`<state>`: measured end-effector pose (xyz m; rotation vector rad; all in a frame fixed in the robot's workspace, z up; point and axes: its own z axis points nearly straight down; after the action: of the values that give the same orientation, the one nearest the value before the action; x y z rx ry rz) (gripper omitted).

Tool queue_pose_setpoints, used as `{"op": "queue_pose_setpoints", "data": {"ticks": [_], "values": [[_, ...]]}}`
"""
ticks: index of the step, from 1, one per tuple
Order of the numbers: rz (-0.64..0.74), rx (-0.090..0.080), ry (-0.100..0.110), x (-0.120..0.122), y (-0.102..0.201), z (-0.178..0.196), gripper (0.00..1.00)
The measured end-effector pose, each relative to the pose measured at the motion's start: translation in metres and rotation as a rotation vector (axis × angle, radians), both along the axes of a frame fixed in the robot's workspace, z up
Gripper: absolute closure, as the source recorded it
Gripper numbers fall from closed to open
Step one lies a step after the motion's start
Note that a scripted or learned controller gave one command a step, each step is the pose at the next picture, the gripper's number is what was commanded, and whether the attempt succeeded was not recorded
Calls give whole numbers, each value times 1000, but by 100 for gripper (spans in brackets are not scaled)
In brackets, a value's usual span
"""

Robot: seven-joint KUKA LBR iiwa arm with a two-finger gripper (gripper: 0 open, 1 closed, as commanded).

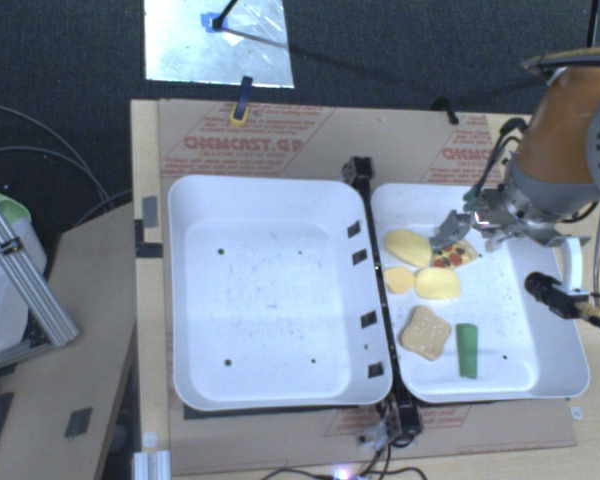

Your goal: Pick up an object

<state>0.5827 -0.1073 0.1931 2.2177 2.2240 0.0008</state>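
Observation:
The right bin (550,368) holds several small items. A pale yellow oval (408,247) lies at its upper left, with a second yellow oval (437,284) and a small orange-yellow disc (399,280) just below it. A red and yellow piece like a pizza slice (458,258) sits between the ovals. Nearer the front lie a tan biscuit-like square (425,332) and a green cylinder (466,349). My gripper (448,236) hangs low over the bin, its tip right beside the upper yellow oval and above the pizza-like piece. I see nothing held in it.
The left white bin (180,203) stands beside the right one, with a black divider strip (372,288) between them. A black fitting (552,296) juts over the right bin's right side. The arm's orange band (570,118) rises at the upper right.

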Motion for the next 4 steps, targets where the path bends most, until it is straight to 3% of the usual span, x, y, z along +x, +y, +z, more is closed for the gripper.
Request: {"op": "queue_pose_setpoints", "data": {"ticks": [1, 2, 3, 4], "values": [[-2, 1, 6, 14, -13, -112, 0], [-2, 0, -4, 16, -13, -95, 100], [2, 2, 4, -12, 19, -110, 100], [10, 5, -5, -69, 108, -3, 100]]}}
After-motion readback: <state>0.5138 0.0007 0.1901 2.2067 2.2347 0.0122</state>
